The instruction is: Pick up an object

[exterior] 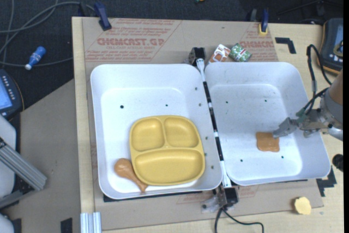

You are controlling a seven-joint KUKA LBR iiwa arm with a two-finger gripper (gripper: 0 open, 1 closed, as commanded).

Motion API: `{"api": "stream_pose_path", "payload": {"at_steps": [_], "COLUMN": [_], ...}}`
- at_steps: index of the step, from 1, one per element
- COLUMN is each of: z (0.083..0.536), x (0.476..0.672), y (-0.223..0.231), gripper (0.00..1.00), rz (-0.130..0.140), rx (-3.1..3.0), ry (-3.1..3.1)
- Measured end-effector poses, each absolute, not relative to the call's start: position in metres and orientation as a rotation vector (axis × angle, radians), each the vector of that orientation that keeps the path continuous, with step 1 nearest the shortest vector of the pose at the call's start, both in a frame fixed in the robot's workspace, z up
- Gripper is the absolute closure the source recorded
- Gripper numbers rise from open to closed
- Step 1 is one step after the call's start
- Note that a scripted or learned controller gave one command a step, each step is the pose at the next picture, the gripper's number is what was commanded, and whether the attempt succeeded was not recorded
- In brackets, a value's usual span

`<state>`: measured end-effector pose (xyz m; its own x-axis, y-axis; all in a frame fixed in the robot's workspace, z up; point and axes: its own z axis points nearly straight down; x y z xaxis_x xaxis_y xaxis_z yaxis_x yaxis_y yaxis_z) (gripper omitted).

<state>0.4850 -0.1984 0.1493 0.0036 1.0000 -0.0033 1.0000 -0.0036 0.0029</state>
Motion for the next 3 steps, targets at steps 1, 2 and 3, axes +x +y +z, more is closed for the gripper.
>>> {"api": "stream_pose_path", "payload": {"at_steps": [1, 2, 3], "z": [0.083, 0.128, 0.149], "x": [0.491, 0.541, 0.524], "y": [-0.147, -0.204, -0.150], "gripper": [0.00, 0.00, 0.00], "rz": [0.000, 0.003, 0.002], "rx": [2.216, 2.214, 2.219], "ry": [2.223, 2.213, 2.229]}}
